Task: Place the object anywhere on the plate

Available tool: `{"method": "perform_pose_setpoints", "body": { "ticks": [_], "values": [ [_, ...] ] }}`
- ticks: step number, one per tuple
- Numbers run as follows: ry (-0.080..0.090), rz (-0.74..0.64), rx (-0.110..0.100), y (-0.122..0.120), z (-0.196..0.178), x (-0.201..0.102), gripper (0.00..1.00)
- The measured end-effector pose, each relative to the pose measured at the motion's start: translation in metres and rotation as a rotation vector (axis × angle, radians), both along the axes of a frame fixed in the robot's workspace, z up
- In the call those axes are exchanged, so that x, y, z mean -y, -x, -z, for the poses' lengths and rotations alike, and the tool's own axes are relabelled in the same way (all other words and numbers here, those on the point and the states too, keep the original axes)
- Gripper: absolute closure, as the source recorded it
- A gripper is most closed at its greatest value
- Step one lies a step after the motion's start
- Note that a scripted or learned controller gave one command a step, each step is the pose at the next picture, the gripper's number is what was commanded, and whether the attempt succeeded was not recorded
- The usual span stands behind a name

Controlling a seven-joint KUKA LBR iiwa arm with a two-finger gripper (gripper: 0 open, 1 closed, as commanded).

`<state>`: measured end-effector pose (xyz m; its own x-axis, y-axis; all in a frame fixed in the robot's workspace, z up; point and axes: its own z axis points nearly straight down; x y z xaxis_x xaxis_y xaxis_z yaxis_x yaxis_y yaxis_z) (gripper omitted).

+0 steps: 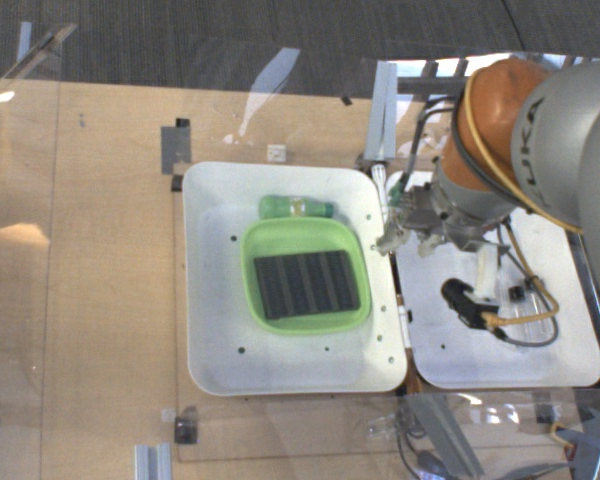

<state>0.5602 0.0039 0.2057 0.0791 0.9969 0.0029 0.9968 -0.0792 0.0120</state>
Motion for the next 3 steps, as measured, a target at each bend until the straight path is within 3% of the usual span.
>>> {"method": "perform_pose_setpoints", "body": {
  "ticks": [1,2,3],
  "values": [
    [0.000,0.000,0.000,0.000,0.000,0.000,0.00],
    [0.000,-0.005,0.004,-0.002,-0.010,-0.001,1.00],
    [-0.001,-0.005,0.003,-0.002,-0.010,-0.001,0.00]
  ]
}}
